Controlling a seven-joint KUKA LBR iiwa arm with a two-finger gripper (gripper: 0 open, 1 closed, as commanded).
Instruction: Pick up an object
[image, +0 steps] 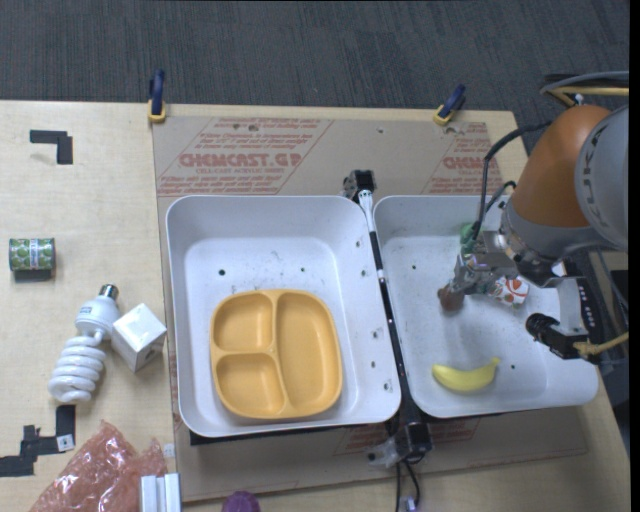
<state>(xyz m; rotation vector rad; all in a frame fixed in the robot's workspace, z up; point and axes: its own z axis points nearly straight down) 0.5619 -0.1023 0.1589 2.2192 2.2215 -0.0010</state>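
banana (465, 376) lies nearest the camera in the right bin (420, 395), close to that bin's near wall, its long axis running roughly along the wall with the tips curling up toward the far side. taking the banana as landmark: the gripper (456, 296) hangs beyond it, toward the far wall and very slightly left, low over the bin floor. just right of the gripper sits a small white and orange object (513, 291), partly hidden by the wrist, so what it is cannot be told. the grey arm (575, 180) comes in from behind and to the right of the banana.

whether the gripper is spread or closed cannot be told from this angle, and nothing is seen caught in it.

judgement: if the banana is the target, the move is a short pull toward the near wall, with the wrist turned so the grasp crosses the fruit's short width. the small object is nearer but crowded under the wrist.

left of the banana, across the divide, the left bin (190, 240) holds a yellow divided plate (276, 352).
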